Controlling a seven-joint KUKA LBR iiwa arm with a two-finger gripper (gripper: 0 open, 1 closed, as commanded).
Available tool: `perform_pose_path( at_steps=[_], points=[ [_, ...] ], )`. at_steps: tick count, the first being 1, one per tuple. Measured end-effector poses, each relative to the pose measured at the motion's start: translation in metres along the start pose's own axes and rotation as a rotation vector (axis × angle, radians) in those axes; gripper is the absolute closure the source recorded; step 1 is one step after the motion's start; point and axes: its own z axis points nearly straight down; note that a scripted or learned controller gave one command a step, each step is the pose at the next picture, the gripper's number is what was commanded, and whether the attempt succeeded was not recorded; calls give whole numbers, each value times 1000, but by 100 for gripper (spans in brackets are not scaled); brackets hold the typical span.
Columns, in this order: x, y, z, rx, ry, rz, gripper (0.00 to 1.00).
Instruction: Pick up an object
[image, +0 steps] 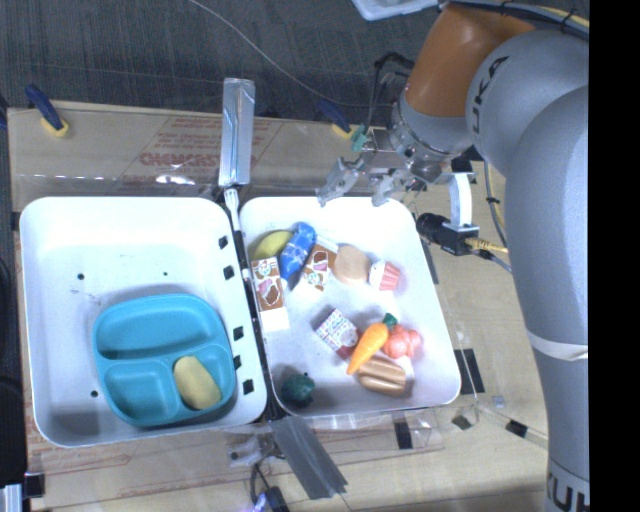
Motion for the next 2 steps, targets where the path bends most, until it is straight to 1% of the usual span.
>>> perform_pose_path(
  at_steps=[1,2],
  points=[
    [-2,-32,78,6,0,-62,0],
    [2,2,164,3,1,-255,0]
  ],
)
